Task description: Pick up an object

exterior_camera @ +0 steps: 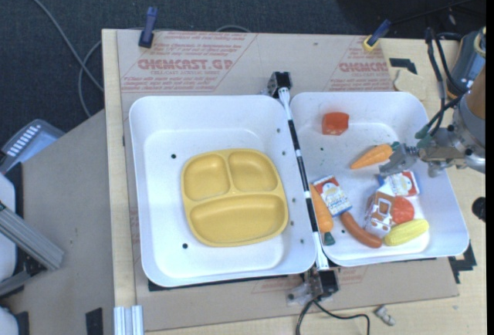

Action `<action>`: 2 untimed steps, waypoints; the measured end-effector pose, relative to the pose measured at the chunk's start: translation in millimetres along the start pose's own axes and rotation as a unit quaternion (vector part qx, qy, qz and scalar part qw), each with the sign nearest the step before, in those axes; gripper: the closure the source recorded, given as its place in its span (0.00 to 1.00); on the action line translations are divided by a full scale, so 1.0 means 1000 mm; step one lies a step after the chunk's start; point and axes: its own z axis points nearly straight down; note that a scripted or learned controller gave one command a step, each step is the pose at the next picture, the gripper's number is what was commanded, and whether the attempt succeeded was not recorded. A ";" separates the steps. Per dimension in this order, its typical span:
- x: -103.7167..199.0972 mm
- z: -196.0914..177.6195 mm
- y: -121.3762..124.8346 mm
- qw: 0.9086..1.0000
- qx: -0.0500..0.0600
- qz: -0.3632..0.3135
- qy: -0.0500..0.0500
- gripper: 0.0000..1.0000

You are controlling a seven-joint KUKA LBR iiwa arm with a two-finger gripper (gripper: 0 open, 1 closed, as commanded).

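Note:
Toy food lies in the right bin. An orange carrot with a green top rests near the middle. A red-orange block sits at the back. Near the front are a small milk carton, a second carrot against the left wall, a sausage, a brown carton, a red tomato, a yellow corn cob and another carton. My gripper reaches in from the right, low over the bin, just right of the carrot's green end and above the cartons.
A yellow divided plate lies in the left bin. A black clamp joins the bins at the back, and cables hang by the arm at the right. Blue and yellow clips hold the cardboard base.

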 end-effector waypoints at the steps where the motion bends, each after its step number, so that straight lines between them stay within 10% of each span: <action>1: 0.002 0.150 0.040 1.000 0.000 0.000 0.000 0.00; 2: 0.020 0.154 -0.013 1.000 -0.001 0.001 -0.001 0.00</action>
